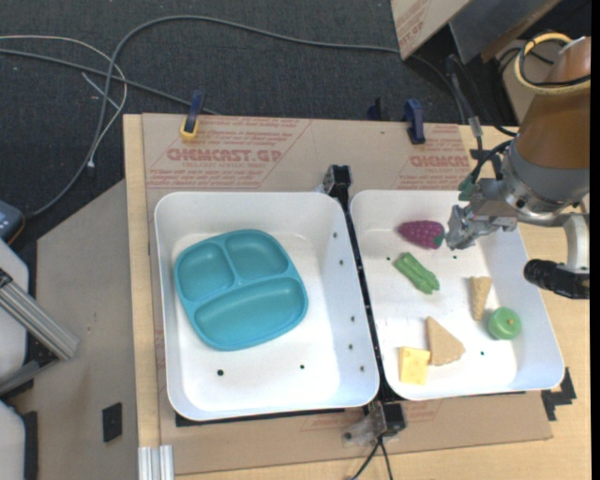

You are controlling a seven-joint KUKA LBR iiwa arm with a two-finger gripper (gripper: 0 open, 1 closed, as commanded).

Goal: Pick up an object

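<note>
Up at the right bin's (375, 309) far edge, the gripper (461, 232) hangs just beside the purple grapes (421, 232), nothing visibly between its fingers; whether they touch the grapes is hard to tell. The arm's wrist hides the bin's rim behind it. The green pod (416, 273), cheese wedges and a green round piece (504, 323) lie nearby.

A dark carpeted floor (281, 66) surrounds the counter (103, 309), whose top is a brown cardboard sheet (262, 155) printed with red lettering and held by two blue clamps (194, 112) at its far edge. Pale cables (103, 75) trail across the floor at upper left. A cardboard box (427, 21) sits at the top.
</note>
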